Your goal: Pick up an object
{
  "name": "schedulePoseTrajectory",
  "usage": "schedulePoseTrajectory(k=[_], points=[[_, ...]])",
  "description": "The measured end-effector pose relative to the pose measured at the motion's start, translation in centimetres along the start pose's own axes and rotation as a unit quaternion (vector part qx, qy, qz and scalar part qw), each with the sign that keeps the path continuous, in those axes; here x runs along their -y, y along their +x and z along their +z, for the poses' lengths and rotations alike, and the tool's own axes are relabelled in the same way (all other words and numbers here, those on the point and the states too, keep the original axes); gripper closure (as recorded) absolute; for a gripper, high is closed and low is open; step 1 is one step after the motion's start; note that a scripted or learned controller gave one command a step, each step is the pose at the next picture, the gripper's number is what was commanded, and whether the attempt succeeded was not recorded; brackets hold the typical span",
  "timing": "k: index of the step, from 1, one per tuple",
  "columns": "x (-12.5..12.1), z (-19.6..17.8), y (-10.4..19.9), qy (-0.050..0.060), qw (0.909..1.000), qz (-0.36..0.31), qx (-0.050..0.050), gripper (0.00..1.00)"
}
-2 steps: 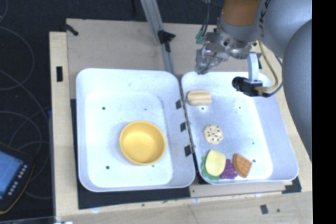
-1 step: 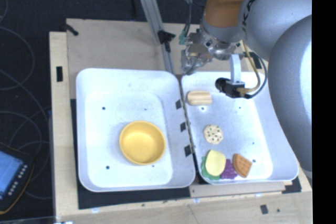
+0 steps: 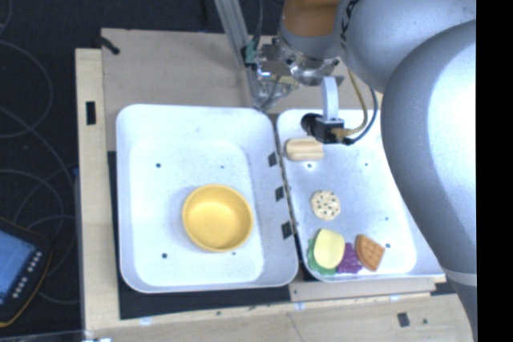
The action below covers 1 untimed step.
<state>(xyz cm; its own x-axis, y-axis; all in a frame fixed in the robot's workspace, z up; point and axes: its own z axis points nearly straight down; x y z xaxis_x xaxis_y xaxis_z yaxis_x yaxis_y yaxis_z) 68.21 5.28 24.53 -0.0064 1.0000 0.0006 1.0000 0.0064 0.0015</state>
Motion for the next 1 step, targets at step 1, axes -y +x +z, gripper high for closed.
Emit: schedulePoseTrajectory(k=[1], points=[[0.14, -0.28, 3.30, 0.000, 1.0000, 0.000, 0.000, 1.00]])
